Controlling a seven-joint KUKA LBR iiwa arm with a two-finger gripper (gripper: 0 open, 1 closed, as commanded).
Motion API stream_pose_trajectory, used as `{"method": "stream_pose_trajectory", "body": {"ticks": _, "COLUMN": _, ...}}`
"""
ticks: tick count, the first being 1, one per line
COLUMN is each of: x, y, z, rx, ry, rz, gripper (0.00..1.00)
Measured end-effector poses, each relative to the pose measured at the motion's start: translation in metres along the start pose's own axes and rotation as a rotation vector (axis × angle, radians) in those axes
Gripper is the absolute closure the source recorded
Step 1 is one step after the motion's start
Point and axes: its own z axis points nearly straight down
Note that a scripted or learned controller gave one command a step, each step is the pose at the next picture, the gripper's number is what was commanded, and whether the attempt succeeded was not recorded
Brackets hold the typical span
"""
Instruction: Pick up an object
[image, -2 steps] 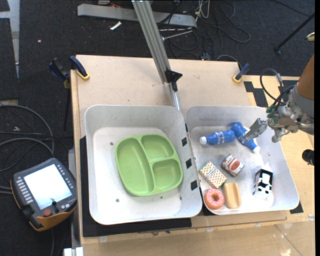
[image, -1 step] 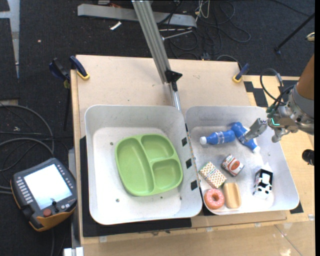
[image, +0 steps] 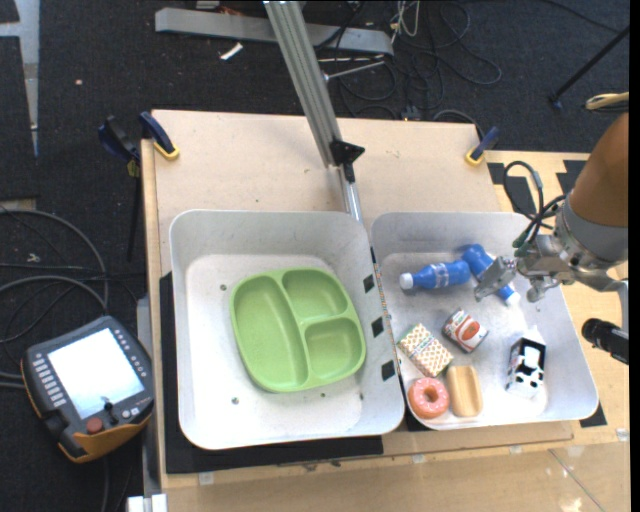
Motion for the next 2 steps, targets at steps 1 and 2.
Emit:
{"method": "stream_pose_trajectory", "body": {"ticks": 1, "x": -0.003, "y": 0.008, "z": 0.058, "rx": 0.001, "ry": 0.0, "rz": 0.001, "gripper": 0.0}}
{"method": "stream_pose_trajectory", "body": {"ticks": 2, "x": -0.004, "y": 0.016, "z": 0.084, "rx": -0.031, "ry": -0.008, "rz": 0.001, "gripper": 0.0}}
